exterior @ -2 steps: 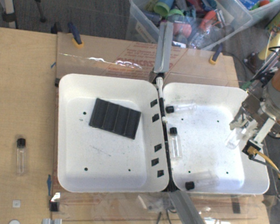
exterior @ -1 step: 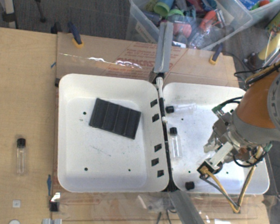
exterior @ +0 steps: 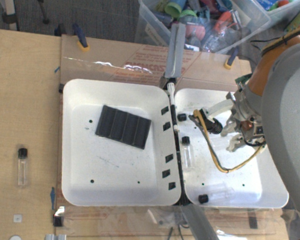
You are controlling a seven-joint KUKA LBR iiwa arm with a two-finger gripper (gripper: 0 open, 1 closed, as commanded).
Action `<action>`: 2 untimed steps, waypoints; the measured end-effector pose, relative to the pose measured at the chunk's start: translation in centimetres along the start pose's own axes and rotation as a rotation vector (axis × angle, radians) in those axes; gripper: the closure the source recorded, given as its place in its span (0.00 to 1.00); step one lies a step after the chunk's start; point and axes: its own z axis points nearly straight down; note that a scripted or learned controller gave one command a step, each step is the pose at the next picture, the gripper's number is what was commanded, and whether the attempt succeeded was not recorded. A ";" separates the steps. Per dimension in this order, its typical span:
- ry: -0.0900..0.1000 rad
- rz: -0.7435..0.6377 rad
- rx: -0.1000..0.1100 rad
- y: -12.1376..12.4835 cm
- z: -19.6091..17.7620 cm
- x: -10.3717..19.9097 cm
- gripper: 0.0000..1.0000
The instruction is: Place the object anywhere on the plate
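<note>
A dark ribbed rectangular plate [exterior: 123,126] lies flat in the left bin [exterior: 74,183], toward its upper middle. In the right bin [exterior: 270,193], a small clear vial with a black cap [exterior: 185,150] lies close to the divider. A second clear vial [exterior: 218,192] lies near that bin's front edge, its black cap pointing left. My gripper [exterior: 233,132] hangs over the upper middle of the right bin, to the right of the first vial and apart from it. A yellow cable [exterior: 221,164] loops below the gripper. I see nothing held in it.
A small black piece [exterior: 182,116] sits near the right bin's top left corner. Another vial [exterior: 22,166] stands on the wooden bench left of the bins. A clear tub of colourful items [exterior: 204,13] is behind the bins. The grey arm [exterior: 296,100] covers the right bin's right side.
</note>
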 end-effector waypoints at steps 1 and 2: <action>0.000 0.000 0.002 -5.4 -5.2 -3.0 1.00; 0.001 -0.023 0.000 -13.2 -3.8 -3.9 1.00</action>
